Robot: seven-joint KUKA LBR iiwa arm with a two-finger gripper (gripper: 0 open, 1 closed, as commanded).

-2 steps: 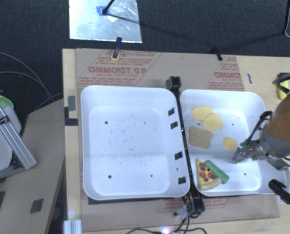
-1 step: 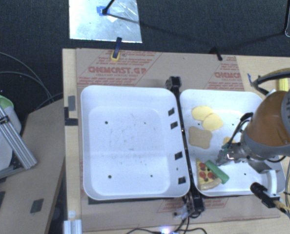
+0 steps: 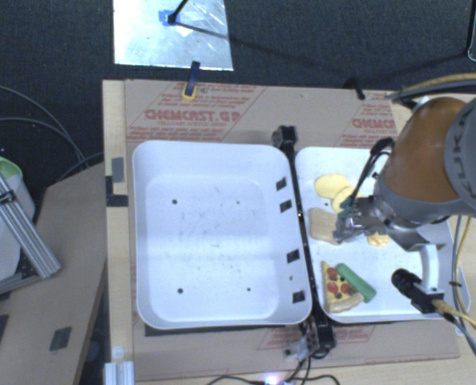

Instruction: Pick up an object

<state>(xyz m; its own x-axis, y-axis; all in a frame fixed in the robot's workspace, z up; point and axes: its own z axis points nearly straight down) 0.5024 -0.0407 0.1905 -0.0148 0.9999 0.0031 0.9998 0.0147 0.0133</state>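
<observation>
Food shapes lie in the right bin (image 3: 315, 164): a flat tan slab (image 3: 321, 229), perhaps bread, just left of the claw (image 3: 348, 224), a smooth yellow disc (image 3: 331, 186) behind, a pizza wedge (image 3: 338, 289) in front. Whether the claw is parted or closed cannot be told.

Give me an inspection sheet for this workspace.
Surface: cardboard-topped bench with left bin and right bin side by side.
Job's things: in the right bin, yellow disc, tan slice, pizza slice, green piece, small yellow piece.
Clutter: blue-and-yellow clip on the cardboard's far edge.
Grippers: gripper low over the tan slice; grasp cannot be told.
Cables: black cable on the carpet, top right.
Surroundings: dark carpet, metal sheet, aluminium frame at left.
</observation>
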